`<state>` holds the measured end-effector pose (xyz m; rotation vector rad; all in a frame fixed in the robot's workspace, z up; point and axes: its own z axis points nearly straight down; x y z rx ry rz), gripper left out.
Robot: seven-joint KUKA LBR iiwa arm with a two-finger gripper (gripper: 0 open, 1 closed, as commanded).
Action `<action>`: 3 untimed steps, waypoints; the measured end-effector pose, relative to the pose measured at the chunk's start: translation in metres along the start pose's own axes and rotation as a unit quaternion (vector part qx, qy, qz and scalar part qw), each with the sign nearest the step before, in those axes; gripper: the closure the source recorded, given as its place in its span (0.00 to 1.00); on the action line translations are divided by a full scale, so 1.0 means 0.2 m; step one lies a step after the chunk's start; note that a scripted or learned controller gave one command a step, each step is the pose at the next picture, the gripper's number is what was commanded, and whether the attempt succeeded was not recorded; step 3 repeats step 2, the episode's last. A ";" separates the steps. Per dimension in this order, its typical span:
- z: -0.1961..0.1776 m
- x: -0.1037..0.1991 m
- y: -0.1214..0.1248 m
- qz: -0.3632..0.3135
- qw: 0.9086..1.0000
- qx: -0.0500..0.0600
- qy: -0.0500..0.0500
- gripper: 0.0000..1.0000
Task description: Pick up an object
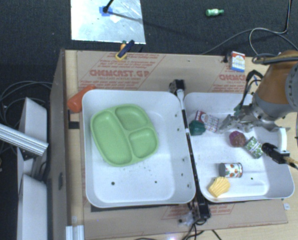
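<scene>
Within the right bin (284, 184), six small things lie scattered. A crinkled white-and-red packet (207, 120) sits toward ten o'clock, with a rounded teal lump (197, 128) just beside it against the bin's left wall. A dull maroon ball (237, 138) lies near the centre, and a glossy green-and-white wrapper (253, 147) is just beside it at four o'clock. A short can (231, 170) with red spots on its label lies on its side toward six o'clock. A ridged yellow shell shape (219, 186) is close below it at seven o'clock.

The left bin (103, 194) carries a smooth pale green plate (123, 134) split into three compartments. An orange object (76, 100) rests outside that bin at its ten o'clock corner. A small red, white and blue box (237, 61) stands on the printed cardboard at twelve o'clock of the right bin.

The arm (281, 86) enters from three o'clock, its orange band bent down over the right bin's upper edge. The metal gripper (235, 120) points toward nine o'clock, low over the bin floor. It sits between the packet and the maroon ball, near both. Whether the gripper is open or closed cannot be told, and nothing is seen held in it.
</scene>
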<state>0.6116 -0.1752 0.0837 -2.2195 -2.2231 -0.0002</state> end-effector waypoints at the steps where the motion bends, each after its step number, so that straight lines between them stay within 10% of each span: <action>1: 0.00 -0.01 -0.15 0.000 1.000 0.000 0.000 0.00; 2: -0.06 -0.01 -0.15 0.000 1.000 -0.002 -0.001 1.00; 3: -0.06 -0.01 -0.15 0.000 1.000 -0.002 -0.001 1.00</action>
